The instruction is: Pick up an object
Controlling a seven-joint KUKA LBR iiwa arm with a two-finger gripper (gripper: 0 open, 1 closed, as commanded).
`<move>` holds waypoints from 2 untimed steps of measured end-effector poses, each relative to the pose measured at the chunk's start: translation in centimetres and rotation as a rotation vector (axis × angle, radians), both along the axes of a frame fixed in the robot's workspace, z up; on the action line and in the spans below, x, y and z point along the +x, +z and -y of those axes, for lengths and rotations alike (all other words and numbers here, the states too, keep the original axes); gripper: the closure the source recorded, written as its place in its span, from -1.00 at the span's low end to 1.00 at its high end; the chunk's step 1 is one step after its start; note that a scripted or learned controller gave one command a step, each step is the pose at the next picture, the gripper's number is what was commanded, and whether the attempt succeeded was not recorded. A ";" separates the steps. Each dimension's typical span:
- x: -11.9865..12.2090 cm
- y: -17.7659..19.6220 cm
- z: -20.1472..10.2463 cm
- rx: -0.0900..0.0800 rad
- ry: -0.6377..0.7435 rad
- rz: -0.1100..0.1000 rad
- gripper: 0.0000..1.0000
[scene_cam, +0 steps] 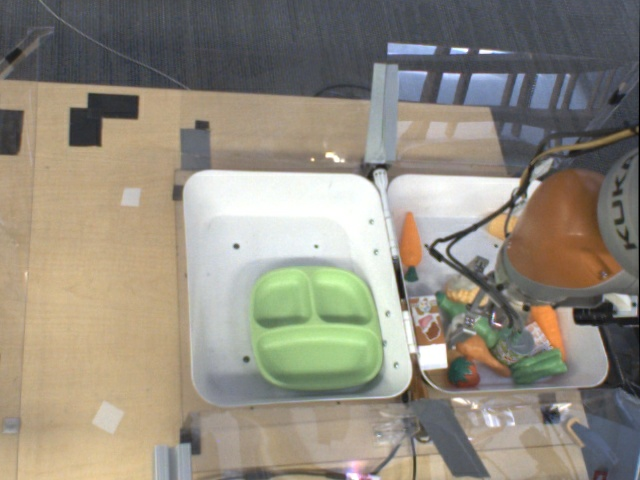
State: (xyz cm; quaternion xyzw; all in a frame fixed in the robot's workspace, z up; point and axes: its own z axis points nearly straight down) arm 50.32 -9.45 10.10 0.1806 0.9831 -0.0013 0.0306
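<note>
Nearest the lower edge, right of centre: a red and green toy fruit (462,371) by the near wall of the right bin (590,368), with a small white block (433,356) just left of it. Slightly above, a jumble of toy food: an orange carrot-like piece (482,356) lying at a slant, a green piece (538,366) to its right, another orange piece (549,330) beyond that. Down among this pile, the gripper (492,320), dark and cable-wrapped; impossible to tell how far apart the fingers stand, or whether anything sits between them. Left of the gripper, a small red and white packet (427,314) and a yellow bit (461,293). Higher along the left wall of that bin, a lone orange carrot (410,240), upright in the frame and apart from the pile. At the right edge, over the bin, the arm's broad orange band (562,230) and grey body.

In the lower middle of the frame, the left bin (230,208), holding a green divided plate (316,328) in its near half. Beyond both bins, at upper centre, a grey metal post (381,113) on the pale wooden bench (90,298).
</note>
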 end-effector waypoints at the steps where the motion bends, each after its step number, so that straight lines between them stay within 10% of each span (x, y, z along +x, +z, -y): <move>1: 10.1 -0.4 -0.3 -0.002 0.192 -0.043 -1.00; 2: 15.8 0.1 0.9 -0.002 0.169 -0.043 -1.00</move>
